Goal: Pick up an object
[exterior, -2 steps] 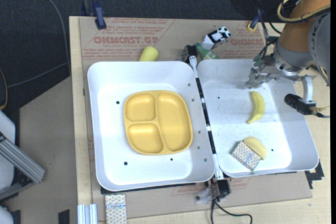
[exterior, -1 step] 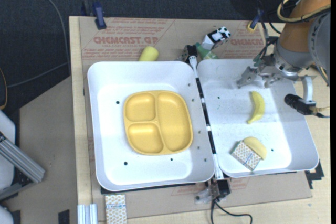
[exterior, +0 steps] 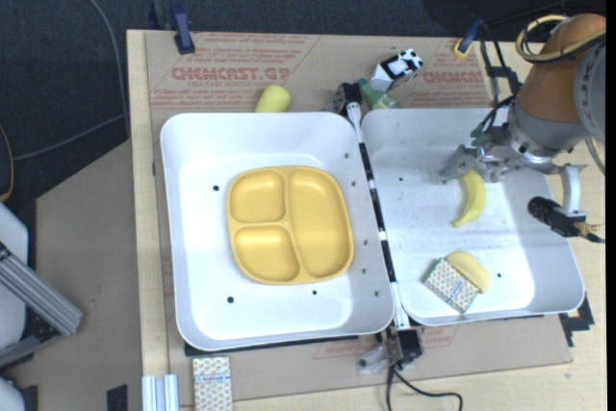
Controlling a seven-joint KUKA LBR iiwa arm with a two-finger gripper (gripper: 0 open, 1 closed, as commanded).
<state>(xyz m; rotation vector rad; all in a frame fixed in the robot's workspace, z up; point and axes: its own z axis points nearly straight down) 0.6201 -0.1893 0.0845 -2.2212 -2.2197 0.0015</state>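
Camera view, fixed above the bench and looking down at a slant, records two shallow white bins side by side. The left white bin (exterior: 192, 294) holds a yellow three-compartment plastic plate (exterior: 289, 224) near its middle. The right white bin (exterior: 539, 289) holds a small curved yellow toy banana (exterior: 470, 198), and, toward six o'clock of it, a speckled rectangular sponge-like block (exterior: 450, 285) touching a second yellow piece (exterior: 469, 269) whose exact kind cannot be made out at this resolution. The grey arm with the orange band (exterior: 558, 77) reaches in from three o'clock, and its two-finger gripper (exterior: 478, 159) stands over the upper part of the right bin with its metal fingers (exterior: 456, 166) spread wide; nothing is seen between them. The banana lies directly at six o'clock of the gripper, its upper tip just beside or under the fingertips; contact cannot be confirmed. Its long axis runs roughly from twelve to six o'clock, bowing slightly toward seven at the lower end. Judgement: the grasp is not yet made, and the coming move calls for a short descent with the fingers closing across the banana's narrow width, near its upper end. A grip so close to the tip risks the curved fruit slipping out on closure.
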